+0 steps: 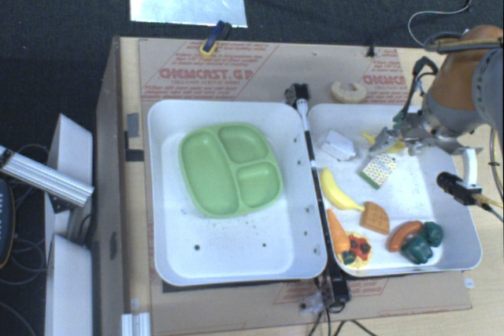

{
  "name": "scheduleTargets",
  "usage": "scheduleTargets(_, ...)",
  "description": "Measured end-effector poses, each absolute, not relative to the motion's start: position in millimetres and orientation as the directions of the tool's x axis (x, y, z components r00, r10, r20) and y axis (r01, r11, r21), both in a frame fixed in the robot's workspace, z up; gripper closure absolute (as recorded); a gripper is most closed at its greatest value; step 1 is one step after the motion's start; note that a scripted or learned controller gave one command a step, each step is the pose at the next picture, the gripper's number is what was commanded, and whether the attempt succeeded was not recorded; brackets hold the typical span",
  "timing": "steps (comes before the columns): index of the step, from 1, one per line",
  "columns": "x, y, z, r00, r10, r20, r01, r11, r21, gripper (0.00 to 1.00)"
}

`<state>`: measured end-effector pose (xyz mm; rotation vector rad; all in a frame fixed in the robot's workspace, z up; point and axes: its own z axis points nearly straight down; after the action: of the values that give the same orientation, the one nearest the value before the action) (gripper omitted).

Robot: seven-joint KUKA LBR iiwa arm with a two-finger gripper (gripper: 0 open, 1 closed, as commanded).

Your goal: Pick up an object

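Two white bins [236, 267], one green divided plate [231, 169], one banana [340, 194], one carrot [338, 232]; jaws' [391, 139] state unreadable.

Red block lettering reading "CHEMCAST GP" runs across the brown protective sheet [236, 63] covering the tabletop, at 12 o'clock from the left bin [157, 169]. The same red print repeats at 12 o'clock from the right bin [465, 240], partly cut off. Smaller red lines beside each are too fine to read.
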<state>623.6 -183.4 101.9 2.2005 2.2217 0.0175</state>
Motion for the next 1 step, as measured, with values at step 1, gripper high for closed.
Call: scheduleTargets(1, 666.9, -203.1, 86.0, -0.008, 1.0, 0.014, 1.0, 0.009, -0.021, 0.0)
